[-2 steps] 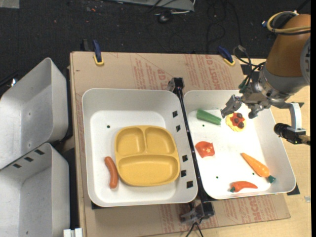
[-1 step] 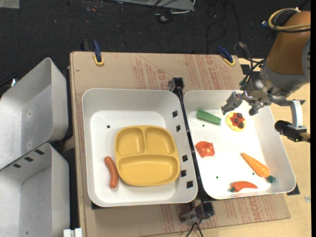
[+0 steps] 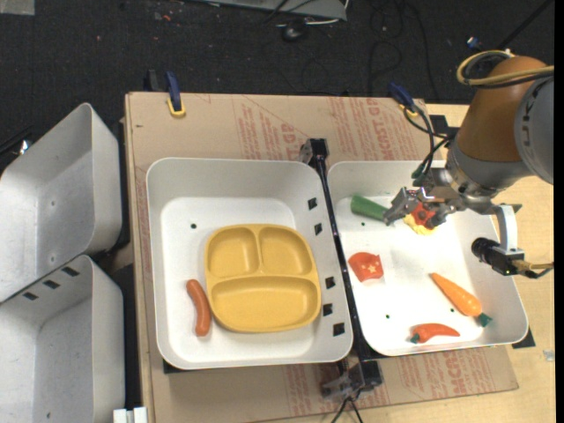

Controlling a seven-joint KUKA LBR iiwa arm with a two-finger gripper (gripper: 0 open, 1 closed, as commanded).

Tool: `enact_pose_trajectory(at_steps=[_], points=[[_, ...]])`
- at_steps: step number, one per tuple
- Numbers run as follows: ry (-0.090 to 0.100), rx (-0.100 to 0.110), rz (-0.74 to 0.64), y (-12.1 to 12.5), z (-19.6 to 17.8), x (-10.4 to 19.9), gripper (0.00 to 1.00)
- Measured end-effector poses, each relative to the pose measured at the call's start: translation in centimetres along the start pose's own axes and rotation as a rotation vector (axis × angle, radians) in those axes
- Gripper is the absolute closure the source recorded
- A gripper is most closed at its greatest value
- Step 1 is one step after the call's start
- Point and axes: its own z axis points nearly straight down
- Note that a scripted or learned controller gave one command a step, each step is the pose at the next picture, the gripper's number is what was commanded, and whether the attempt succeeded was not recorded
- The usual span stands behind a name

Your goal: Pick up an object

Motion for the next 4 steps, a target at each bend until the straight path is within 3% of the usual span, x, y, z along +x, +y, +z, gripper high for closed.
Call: enact_pose_trajectory(at_steps=[1,2,3,4], points=[[0.001,0.0,0.0,-0.6,5.3,0.9,0.0],[0.0,-0.002,0.0,-0.7,7.6,1.0,0.0],[-0.001,-0.006,0.0,-0.6,6.4,1.0,1.0],[-0.003,-0.012,-0.002,0.2,0.8,0.2,1.0]])
